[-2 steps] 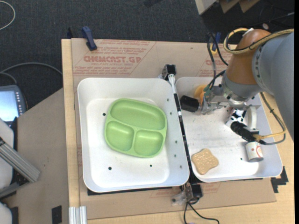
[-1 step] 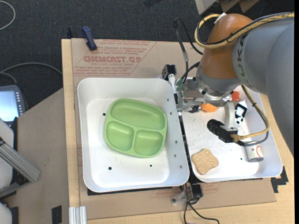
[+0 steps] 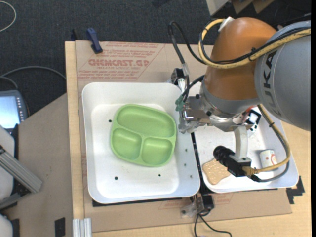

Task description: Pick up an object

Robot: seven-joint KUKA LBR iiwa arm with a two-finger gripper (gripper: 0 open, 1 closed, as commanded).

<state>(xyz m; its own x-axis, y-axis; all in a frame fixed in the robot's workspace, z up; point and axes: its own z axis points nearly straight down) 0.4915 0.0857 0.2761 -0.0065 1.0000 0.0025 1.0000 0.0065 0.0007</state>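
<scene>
Toast [image 3: 213, 171] in right bin [image 3: 277, 182], near gripper [image 3: 190, 117], below-right of it; gripper spread or pressed: cannot tell.

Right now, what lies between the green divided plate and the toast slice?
Only the left bin's bare floor and both bins' rims, in the camera view.

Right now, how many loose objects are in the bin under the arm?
2: a tan toast-shaped piece near that bin's front left corner, and a small white item toward its right side. The arm may hide others.
</scene>
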